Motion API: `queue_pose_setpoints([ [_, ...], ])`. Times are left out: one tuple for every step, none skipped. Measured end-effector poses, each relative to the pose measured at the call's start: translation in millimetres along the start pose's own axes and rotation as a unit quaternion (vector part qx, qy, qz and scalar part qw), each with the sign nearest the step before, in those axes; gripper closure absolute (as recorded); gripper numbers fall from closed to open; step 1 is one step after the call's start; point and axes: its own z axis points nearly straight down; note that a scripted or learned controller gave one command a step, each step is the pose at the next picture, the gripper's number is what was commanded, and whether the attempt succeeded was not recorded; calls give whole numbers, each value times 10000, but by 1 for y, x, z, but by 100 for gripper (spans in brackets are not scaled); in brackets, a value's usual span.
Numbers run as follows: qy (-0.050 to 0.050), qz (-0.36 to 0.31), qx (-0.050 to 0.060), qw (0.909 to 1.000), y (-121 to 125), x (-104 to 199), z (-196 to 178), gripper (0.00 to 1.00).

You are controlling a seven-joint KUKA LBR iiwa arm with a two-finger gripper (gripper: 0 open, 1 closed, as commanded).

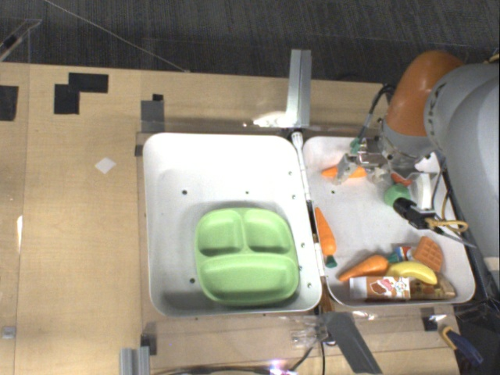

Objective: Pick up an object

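Green tray [247,254]: smooth matt plastic. Bins [168,209]: white, slight sheen. Table [70,233]: pale wood-look laminate. Banana [414,272]: glossy plastic.

The arm [461,123] is being cut off by the frame's right edge. An orange object [349,172] in the right bin [351,209] is being partly hidden beneath the gripper [366,162], too blurred to be identified.
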Motion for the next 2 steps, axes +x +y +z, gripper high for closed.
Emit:
queue_pose_setpoints([
  [-13, 331, 175, 9993, 14, 11, 0, 0],
  [13, 241, 26, 9997, -57, 57, -98, 0],
])
